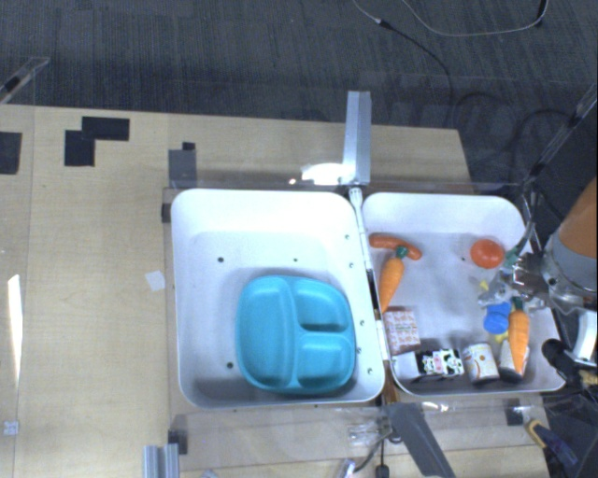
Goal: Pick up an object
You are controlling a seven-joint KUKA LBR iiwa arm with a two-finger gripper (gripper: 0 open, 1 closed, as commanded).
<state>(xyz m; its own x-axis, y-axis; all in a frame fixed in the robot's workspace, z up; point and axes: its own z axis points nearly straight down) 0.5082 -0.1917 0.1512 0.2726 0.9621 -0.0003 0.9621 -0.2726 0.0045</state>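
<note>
Two bins (187,280); two carrots. Right carrot (518,338) lying lengthwise near-far, leafy end hidden under gripper (509,285). Left carrot (391,278) tip nearward. Finger state: cannot tell.

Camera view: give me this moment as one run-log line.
arm: right edge, over right bin | pincer: low beside blue object | carrots, tomato: in right bin | blue plate: left bin

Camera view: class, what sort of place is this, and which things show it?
Probably a robotics lab bench: two white bins side by side, toy carrots in the right one, a gripper over it, cables on the floor.
</note>
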